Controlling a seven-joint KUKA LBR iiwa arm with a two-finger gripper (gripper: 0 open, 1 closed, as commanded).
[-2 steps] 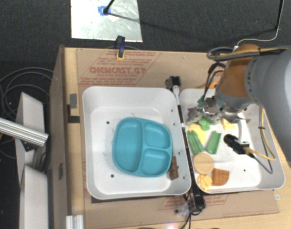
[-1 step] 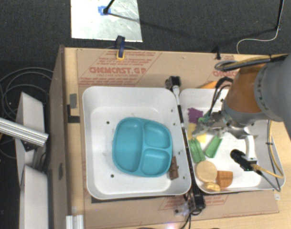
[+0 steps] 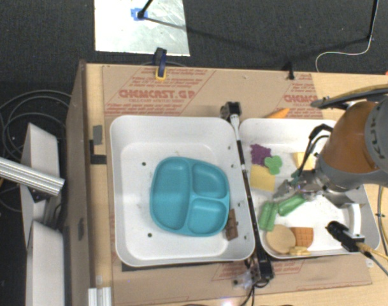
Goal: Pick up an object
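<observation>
End effector [image 3: 294, 193] low in right-hand shallow white bin [image 3: 366, 234], over long green plastic vegetable [image 3: 289, 205] – finger state impossible to tell. Crowded spot: second green piece [image 3: 267, 217] just left below, yellow block [image 3: 263, 180] left above, round tan disc [image 3: 280, 239] below. Likely failure – glancing closure on rounded plastic, or nudging a neighbour and rolling target aside. Blue compartment plate [image 3: 190, 196] well left, in other bin.
</observation>
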